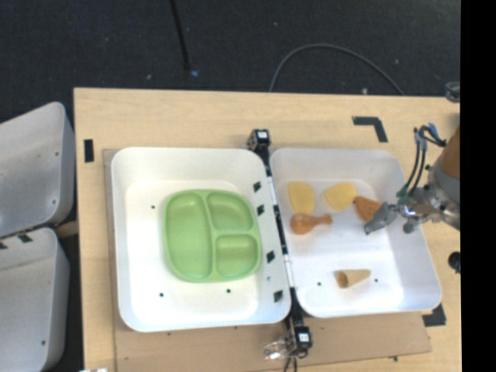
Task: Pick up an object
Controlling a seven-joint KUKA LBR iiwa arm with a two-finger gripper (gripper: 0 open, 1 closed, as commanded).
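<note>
The right bin [403,285] holds several toy food pieces. Two yellow pieces [301,197] [339,195] lie near its back. An orange wedge [366,205] lies beside them. A brown drumstick [310,222] sits near the middle left and a tan cone [353,277] lies toward the front. My gripper [380,220] reaches in from the right edge and hangs low over the bin, just right of and touching or nearly touching the orange wedge. Nothing is visibly held in it.
The left bin [132,301] holds a green divided plate [211,234]. Small black clips [259,139] run along the seam between the bins. Cables hang by the arm [443,178] at the right edge. Wooden bench [194,115] surrounds the bins.
</note>
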